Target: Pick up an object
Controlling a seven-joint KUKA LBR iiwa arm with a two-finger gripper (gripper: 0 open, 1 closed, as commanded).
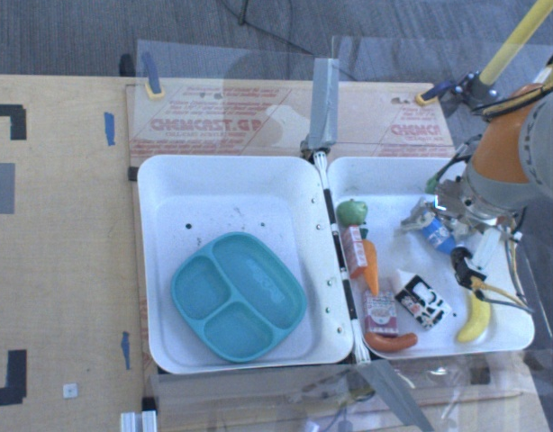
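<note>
Blue-and-white object (436,233) – small, its kind too blurred to name – lies in the right bin (394,166), at the far right side, right under the gripper (427,220). The gripper hangs over it, touching or nearly so; whether it is spread or pressed together I cannot tell, nor whether it grips anything.

Nearer the front of the same bin lie a black-and-white patterned box (423,301) and, by the right wall, a banana (474,323). Along the left wall, from back to front – a green round fruit (352,211), a red-and-white packet (354,246), a carrot (371,267), a small red packet (380,311) and a sausage (391,340) at the front edge.

The left bin (222,175) holds a teal divided plate (239,296), well apart from the arm.
</note>
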